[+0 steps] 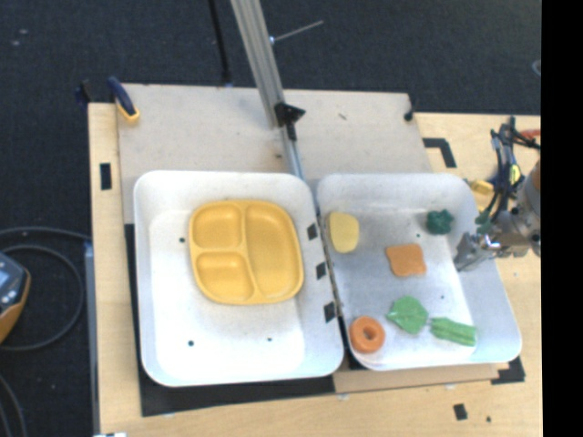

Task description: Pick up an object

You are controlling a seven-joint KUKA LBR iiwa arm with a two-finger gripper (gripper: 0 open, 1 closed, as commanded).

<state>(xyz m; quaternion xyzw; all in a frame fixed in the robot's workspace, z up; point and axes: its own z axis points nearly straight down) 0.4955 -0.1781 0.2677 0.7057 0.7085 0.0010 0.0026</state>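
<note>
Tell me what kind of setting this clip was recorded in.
Likely a robotics lab bench: two white bins side by side on a wooden board, toy food like an orange ring, and the gripper at the right bin's edge.

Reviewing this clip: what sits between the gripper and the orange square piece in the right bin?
Nothing. In the camera view, only bare white bin floor separates the gripper from the orange square piece.

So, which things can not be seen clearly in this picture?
- Pincer: small and blurred at the right bin's rim in the camera view; its state is unreadable.
- Arm: cut off by the right edge.
- Dark green object: too small to identify.
</note>
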